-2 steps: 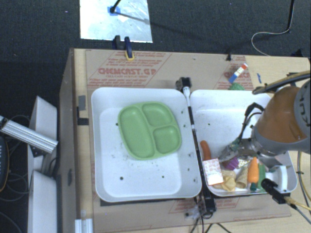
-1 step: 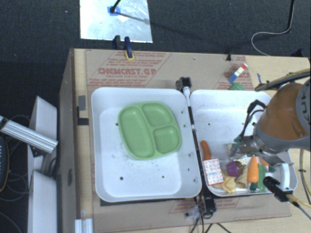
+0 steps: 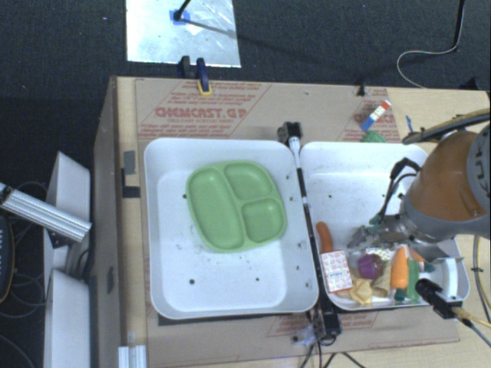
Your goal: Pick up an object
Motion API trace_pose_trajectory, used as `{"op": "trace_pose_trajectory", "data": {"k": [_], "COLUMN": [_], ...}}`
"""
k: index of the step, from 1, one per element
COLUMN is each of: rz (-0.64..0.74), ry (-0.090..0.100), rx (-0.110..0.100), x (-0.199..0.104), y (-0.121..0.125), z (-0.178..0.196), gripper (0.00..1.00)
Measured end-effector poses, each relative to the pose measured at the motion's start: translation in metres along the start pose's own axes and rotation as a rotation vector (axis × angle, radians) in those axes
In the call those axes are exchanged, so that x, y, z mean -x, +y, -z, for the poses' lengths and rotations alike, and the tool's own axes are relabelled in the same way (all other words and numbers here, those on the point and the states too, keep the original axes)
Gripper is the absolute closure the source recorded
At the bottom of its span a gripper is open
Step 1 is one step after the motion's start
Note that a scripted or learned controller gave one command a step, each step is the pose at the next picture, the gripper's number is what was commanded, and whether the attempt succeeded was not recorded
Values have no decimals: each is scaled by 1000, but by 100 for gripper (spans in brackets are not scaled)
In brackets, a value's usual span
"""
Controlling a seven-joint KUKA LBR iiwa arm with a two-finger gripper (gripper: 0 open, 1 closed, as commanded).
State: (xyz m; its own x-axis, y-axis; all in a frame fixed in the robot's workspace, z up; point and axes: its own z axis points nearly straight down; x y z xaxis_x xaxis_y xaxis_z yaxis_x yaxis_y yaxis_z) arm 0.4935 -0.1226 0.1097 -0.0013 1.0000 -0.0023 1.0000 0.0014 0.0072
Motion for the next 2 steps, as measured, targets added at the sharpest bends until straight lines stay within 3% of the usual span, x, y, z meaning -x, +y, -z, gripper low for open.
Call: {"op": "trace_pose_trajectory", "data": {"k": [1, 2], "rz": [1, 3], "ry": [-2, -2], "rx": [4, 10], "x": [-13, -29], "y": [37, 116], "z": [-21, -21], "gripper": [0, 0]}}
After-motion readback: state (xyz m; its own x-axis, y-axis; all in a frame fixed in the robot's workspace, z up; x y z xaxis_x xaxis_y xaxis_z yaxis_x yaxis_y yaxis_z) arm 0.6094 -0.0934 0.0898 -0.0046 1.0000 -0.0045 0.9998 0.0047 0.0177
